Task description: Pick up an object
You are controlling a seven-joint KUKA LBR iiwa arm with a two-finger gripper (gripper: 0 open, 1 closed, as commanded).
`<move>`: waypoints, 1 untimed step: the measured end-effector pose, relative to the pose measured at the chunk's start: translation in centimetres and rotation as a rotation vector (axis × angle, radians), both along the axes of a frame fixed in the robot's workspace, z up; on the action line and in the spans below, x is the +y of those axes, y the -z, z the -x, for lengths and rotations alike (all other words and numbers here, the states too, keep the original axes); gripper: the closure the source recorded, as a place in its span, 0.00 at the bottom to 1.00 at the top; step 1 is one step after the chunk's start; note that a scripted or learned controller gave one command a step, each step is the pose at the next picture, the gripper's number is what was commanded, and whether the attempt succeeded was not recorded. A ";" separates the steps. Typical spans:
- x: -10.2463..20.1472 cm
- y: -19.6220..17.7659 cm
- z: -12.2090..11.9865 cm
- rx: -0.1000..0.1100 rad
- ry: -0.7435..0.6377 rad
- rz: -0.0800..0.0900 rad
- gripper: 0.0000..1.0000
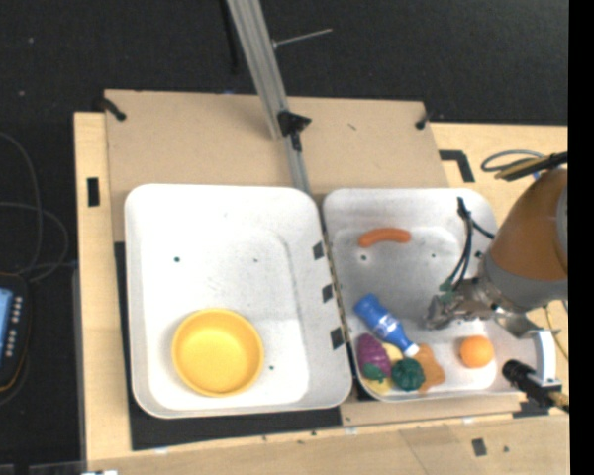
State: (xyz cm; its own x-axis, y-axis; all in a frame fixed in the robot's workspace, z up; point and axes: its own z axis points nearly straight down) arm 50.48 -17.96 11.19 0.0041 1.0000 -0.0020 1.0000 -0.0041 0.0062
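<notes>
The gripper (445, 310) hangs low over the right bin (416, 211), toward its right wall, and I cannot tell its state; nothing shows in its grasp. I judge this the reach before the grasp: the orange ball (475, 351) lies just beside it by the front right corner, the blue bottle (384, 325) nearer the front middle. Next, it must centre over one and descend.
</notes>
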 end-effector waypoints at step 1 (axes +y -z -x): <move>-0.7 -4.4 -0.4 0.000 -0.006 0.001 1.00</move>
State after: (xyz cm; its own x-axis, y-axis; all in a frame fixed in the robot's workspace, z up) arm 50.88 -18.63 15.63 -0.0018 1.0000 -0.0027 1.0000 0.0018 0.0063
